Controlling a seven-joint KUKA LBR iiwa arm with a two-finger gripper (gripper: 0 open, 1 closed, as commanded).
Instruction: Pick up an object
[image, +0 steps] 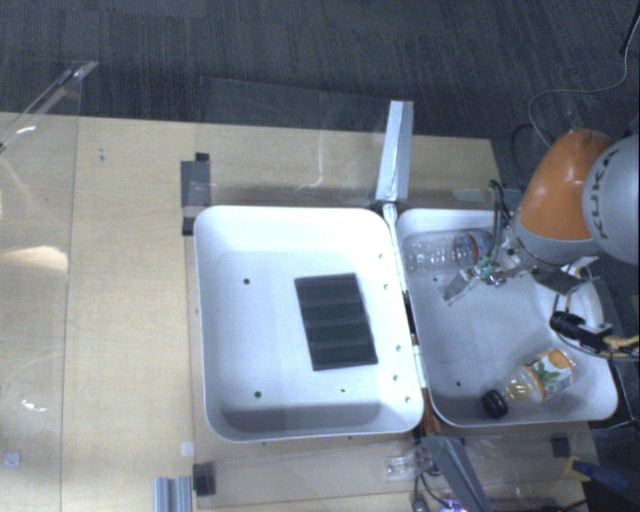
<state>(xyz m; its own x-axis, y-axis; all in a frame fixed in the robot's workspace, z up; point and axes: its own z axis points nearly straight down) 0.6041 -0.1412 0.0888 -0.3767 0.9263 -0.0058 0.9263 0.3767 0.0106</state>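
The gripper (478, 277) is low in the right bin (455, 395), right beside a clear plastic bottle (445, 251) at the bin's far end, and I cannot tell its state, while a small juice bottle (530, 381) lies well apart near the front.

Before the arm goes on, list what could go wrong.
1. The gripper hangs beside the clear bottle near the right bin's top wall; a transparent, round bottle may roll or slip away instead of being caught.
2. That bottle lies close to the wall, so the fingers might strike the rim.
3. The juice bottle lies in the bin's lower corner, an awkward place to reach.
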